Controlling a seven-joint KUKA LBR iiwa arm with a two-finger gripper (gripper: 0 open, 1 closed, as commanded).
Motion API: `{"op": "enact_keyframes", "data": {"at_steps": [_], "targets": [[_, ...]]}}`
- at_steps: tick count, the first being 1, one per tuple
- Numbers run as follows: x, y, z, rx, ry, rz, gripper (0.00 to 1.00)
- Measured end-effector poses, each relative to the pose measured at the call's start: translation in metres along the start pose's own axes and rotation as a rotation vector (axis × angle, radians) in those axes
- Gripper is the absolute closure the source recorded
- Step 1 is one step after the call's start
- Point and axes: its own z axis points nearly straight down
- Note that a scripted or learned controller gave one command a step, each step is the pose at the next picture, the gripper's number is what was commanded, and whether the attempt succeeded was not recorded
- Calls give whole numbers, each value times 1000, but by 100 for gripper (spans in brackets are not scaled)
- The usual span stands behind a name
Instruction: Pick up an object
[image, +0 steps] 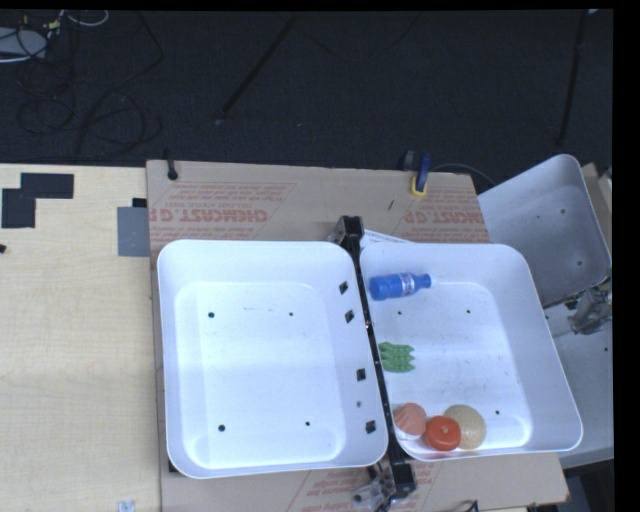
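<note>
Step in hand: approach not yet begun, nothing lifted. All candidates lie in the right bin (548, 345).

- Blue bottle (399, 286) on its side near the far left corner, well apart from the rest (easiest target, I judge).
- Small green item (396, 357) against the divider, mid-bin.
- Pink round piece (409, 418), red round piece (443, 433) and pale round piece (466, 424) huddled touching in the near corner.

The left bin (260, 350) sits beside it on cardboard over the desk (70, 330).

Next move calls for coming in above the bottle and closing across its narrow width. The clustered pieces risk a crowded grasp.

Arm pose and state of the jaws: cannot tell.
</note>
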Motion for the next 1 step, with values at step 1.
{"op": "enact_keyframes", "data": {"at_steps": [1], "targets": [[19,0,-42,-7,-2,-3,100]]}}
